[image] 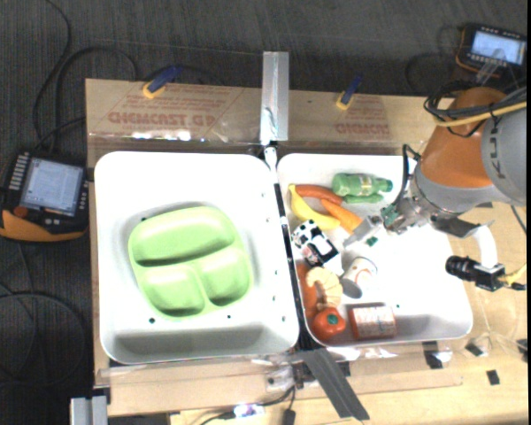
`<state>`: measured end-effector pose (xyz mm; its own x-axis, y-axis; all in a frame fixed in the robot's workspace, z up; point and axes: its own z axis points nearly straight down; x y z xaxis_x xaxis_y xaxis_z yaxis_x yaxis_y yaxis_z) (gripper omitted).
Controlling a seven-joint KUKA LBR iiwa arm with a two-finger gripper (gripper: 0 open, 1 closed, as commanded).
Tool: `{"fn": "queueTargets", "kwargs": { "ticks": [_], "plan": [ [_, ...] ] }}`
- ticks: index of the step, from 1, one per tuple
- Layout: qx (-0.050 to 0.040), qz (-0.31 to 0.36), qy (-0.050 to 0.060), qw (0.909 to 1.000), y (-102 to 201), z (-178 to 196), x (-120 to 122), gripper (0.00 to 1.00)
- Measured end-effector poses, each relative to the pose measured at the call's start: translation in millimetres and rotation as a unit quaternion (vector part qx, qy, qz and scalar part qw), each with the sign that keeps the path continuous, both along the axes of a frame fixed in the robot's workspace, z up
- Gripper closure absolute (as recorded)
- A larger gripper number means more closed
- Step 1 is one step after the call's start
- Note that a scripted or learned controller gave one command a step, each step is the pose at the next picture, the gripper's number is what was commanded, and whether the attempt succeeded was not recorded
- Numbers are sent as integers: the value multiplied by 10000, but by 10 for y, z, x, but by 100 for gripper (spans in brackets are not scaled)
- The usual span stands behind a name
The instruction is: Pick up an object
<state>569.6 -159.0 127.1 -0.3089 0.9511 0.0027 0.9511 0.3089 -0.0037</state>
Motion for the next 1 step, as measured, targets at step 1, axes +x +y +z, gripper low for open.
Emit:
{"fn": "queueTargets", "kwargs": {
  "ticks": [1],
  "plan": [
    [-19, 688, -49, 9976, -124, -391, 288, 0]
  ]
}}
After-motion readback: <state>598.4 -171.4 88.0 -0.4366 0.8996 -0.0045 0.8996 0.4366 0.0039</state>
